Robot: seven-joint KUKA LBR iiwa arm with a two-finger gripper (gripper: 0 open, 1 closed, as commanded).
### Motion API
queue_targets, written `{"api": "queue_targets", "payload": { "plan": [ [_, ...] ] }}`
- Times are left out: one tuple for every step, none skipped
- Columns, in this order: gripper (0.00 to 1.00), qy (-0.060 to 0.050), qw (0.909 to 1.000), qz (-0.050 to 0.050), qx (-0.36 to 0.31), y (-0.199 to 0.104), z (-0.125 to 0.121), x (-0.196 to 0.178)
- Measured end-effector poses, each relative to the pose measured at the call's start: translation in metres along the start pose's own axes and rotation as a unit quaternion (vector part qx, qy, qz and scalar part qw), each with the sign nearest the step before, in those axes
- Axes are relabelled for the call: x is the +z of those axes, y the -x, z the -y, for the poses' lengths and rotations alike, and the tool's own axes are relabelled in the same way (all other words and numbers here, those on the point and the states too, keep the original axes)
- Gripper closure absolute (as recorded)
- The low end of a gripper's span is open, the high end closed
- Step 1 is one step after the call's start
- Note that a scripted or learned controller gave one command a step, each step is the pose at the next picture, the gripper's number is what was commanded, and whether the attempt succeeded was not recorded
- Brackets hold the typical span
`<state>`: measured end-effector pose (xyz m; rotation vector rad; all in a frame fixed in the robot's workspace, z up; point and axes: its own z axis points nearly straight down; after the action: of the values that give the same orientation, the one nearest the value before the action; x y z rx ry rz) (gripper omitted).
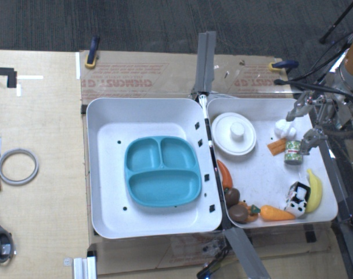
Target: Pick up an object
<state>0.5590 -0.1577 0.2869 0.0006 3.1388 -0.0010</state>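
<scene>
The end effector (302,127) hangs over the right bin (258,196) with its fingers spread open and nothing between them. A small green-labelled can (292,153) stands just beside its lower fingertip, near a white lid (234,133). A banana (314,190) lies further down the bin.

Smooth glossy plastic teal plate (163,171), matt white bins (101,156), pale wood bench (37,97)
</scene>
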Motion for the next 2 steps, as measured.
{"api": "queue_targets", "payload": {
  "plan": [
    [0.0, 0.0, 0.9973, 0.0, 0.074, 0.051, 0.03, 0.17],
    [0.0, 0.004, 0.9982, 0.0, 0.061, 0.064, 0.057, 0.195]
  ]
}}
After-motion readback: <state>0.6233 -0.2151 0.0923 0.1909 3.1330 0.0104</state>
